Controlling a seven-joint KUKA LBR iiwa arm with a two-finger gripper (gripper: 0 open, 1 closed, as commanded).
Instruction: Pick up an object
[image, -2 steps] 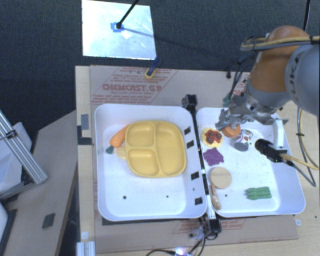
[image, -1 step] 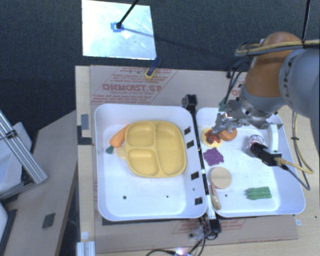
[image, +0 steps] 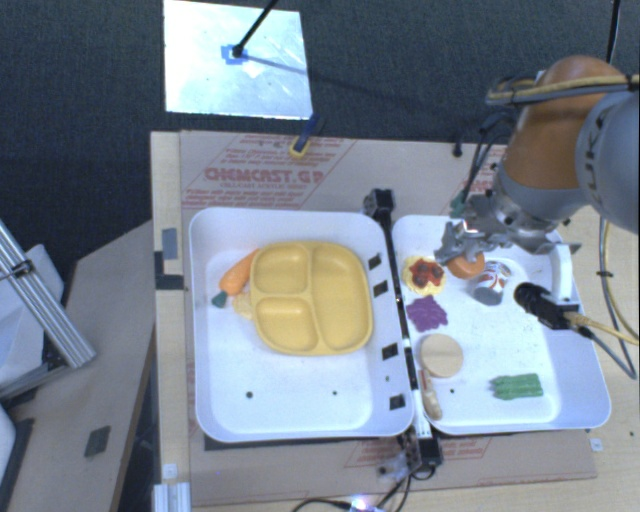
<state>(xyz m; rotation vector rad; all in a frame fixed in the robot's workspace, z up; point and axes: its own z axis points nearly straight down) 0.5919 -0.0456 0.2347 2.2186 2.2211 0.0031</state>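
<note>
claw low over the right bin, orange piece just beneath

hanging low at the far left corner of the right bin (image: 590, 395), claw (image: 462, 243) at the end of the grey arm (image: 560, 120). cannot tell whether apart or together; tips blur into the clutter below, and nothing plainly caught between them.

directly under and a touch to the right of the claw: an orange rounded toy (image: 466, 266), partly hidden, possibly touching the tips. the likeliest target, as a guess. looks like light hollow plastic, stiff, smooth and a bit slippery; likely to roll or squirt sideways if pinched off-centre. best taken across its middle, square on, not by an end.

just left of and below the claw: a yellow disc with red topping (image: 424, 272), flat and thin, hard to get under. below that, a purple bunch (image: 427, 313), bumpy, probably easier to grip. to the right of the orange toy, a grey and white piece (image: 489, 283), shape unclear. further toward the near side, well apart from the claw: a tan round slab (image: 441, 355), a small pale stick (image: 431, 400) by the divider, and a green ridged block (image: 516, 386) near the bin's front.

far left of the claw, in the left bin (image: 215, 400): a yellow divided tray (image: 305, 297) with a carrot (image: 237, 272) tucked against its edge.

pick not yet done, judging by the toy sitting on the bin floor. risk: crowding from the disc and the grey piece on either side of the orange toy.
</note>
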